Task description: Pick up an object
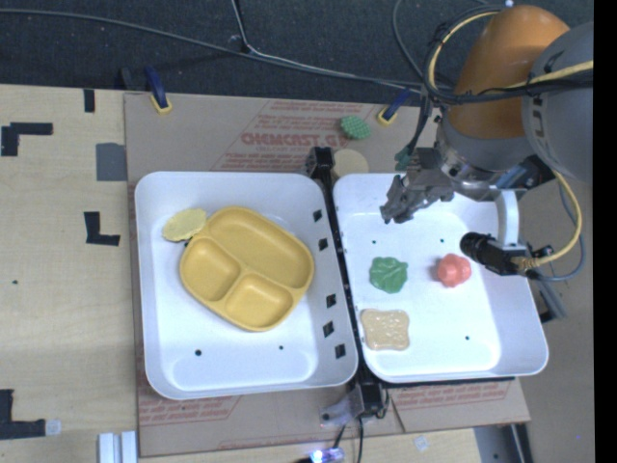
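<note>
Gripper: the dark two-finger gripper (397,206) hangs over the far-left part of the right-hand shallow white plastic bin (501,340), near the divider between the bins. The tips blur into one dark mass against the white floor, so I cannot tell whether they are spread or closed. Nothing can be seen between them.

Nearest thing: the green, crinkled, leaf-like toy piece (388,274) lies on the bin floor nearer the camera than the gripper, clearly apart from it. I take this as the likeliest target.

Its axis: roughly round, with no clear long axis; a slight point seems to face the near edge, though that is hard to read.

Other candidates: a small round red-pink toy (453,270) sits to the right of the green piece, apart from it; a flat tan bread-slice-shaped toy (386,329) lies just nearer the camera, its slightly longer side running left-right.

Risks: the green piece and the tan slice look flat, so fingers could close above them or slide off and come up bare. The red toy looks rounded and might roll or squirt aside under an off-centre pinch. A descent straight down from here would probably meet bare floor. The divider wall is close on the left and could be clipped.

Left bin: the other white bin (159,355) holds a yellow three-compartment plastic tray (246,266) and a pale yellow flat piece (183,224) touching the tray's far-left corner.
</note>
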